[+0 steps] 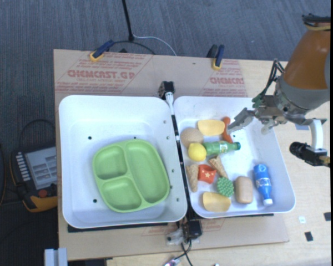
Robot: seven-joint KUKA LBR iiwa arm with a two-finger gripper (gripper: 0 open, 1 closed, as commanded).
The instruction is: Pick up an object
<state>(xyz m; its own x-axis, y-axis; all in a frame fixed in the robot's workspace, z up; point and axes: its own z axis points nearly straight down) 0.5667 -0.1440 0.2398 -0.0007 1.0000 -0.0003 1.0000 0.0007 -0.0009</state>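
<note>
An overhead view of a bench with two shallow white bins side by side. The left bin [77,121] holds a green divided tray [131,174]. The right bin [280,165] is the landmark here: it holds a heap of toy food crowded toward its left half.

In that heap, a yellow lemon [196,152] sits near the bin's left wall, with a green bottle [222,147] lying just to its right. A blue bottle [261,183] lies apart near the bin's right wall, beside a tan potato-like piece [243,189].

The gripper [256,117] hangs above the bin's upper right area, over bare floor, with nothing between its fingers. The fingers appear spread apart, one reaching left and one down.

No object has been picked yet. The blue bottle looks like the easiest target, since it has free space around it. A good grasp would likely come straight down with the fingers across the bottle's narrow width, avoiding the bin wall.
</note>
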